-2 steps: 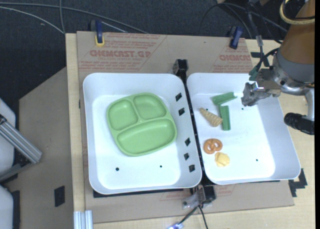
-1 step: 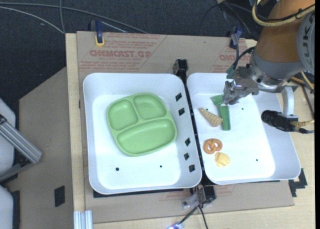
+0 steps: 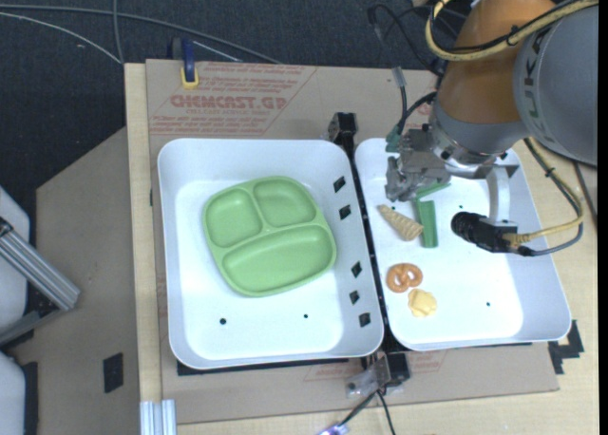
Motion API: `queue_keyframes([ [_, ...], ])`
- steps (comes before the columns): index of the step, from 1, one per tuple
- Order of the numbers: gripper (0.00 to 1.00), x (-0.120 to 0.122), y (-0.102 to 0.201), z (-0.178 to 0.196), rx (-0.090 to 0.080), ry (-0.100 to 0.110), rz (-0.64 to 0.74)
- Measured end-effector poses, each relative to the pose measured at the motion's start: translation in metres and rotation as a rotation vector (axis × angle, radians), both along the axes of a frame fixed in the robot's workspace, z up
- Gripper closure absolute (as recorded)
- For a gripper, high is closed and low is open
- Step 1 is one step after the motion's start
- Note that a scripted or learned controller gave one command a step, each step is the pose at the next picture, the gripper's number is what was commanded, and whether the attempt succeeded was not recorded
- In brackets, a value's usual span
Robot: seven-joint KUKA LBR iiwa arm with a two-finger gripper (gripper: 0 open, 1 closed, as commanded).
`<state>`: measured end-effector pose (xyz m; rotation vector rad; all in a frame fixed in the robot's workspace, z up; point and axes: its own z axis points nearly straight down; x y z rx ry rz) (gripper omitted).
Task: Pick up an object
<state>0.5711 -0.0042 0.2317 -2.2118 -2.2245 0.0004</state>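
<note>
My gripper (image 3: 407, 186) hangs low over the upper left part of the right bin (image 3: 532, 300), under the orange wrist band. Just below it lie a tan cone-shaped piece (image 3: 402, 222) and a green stick (image 3: 427, 221), side by side. Further toward the front of that bin sit an orange pretzel (image 3: 404, 277) and a small yellow lump (image 3: 423, 304). Nothing shows between the fingers.
A green divided plate (image 3: 271, 234) lies in the left bin (image 3: 190, 329). A black cylindrical part (image 3: 478, 230) with a yellow cable reaches over the right bin. Black clips line the wall between the bins. Cardboard lies under both bins.
</note>
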Motion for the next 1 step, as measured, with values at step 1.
queue_keyframes([
  [1,1.00,0.0206,0.0525,-0.0122,-0.002,-0.005,0.000],
])
